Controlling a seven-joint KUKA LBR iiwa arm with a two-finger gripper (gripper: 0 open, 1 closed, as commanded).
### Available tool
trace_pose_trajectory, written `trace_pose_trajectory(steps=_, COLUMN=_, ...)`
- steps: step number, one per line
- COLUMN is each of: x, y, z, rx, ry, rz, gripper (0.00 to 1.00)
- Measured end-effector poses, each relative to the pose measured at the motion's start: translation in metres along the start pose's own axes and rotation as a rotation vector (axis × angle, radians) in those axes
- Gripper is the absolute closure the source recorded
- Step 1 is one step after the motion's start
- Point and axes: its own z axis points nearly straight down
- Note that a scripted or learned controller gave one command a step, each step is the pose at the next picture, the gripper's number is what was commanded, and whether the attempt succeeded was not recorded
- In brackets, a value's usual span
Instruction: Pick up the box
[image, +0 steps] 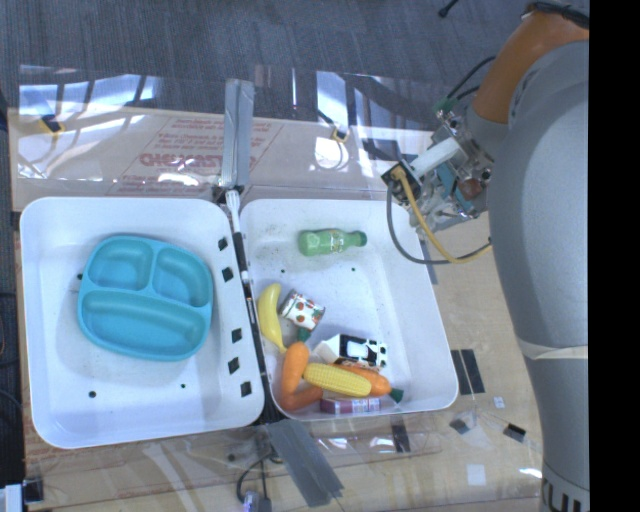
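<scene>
From my one overhead camera I look down on a bench under clear plastic sheeting, with dark carpet beyond its far edge and two shallow white bins side by side. The left bin (50, 390) holds a blue divided tray (146, 296). The right bin (425, 340) holds everything else.

The gripper (415, 190) hangs at the right bin's far right corner, above the rim, tangled among yellow and black cables; I cannot tell how it is set from this angle. Nothing is visibly carried, so I judge the pick not yet begun: approach, grasp and lift are all left.

The box (361, 351), black and white, lies near the bin's near edge, well apart from the gripper. It is crowded: a corn cob (338, 378) and a carrot (293, 367) press against it, and a pink packet (350, 404) sits just beside. A small can (303, 311) and a banana (269, 315) lie nearby; a green bottle (331, 241) stands clear at the far side.
</scene>
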Motion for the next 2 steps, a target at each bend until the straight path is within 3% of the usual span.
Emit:
trace_pose_trajectory(steps=1, x=-0.03, y=-0.009, z=0.001, rx=0.003, ry=-0.004, rz=-0.089, gripper=1.0)
trace_pose_trajectory(steps=2, x=0.014, y=0.019, z=-0.067, rx=0.0, ry=0.0, rz=0.082, gripper=1.0)
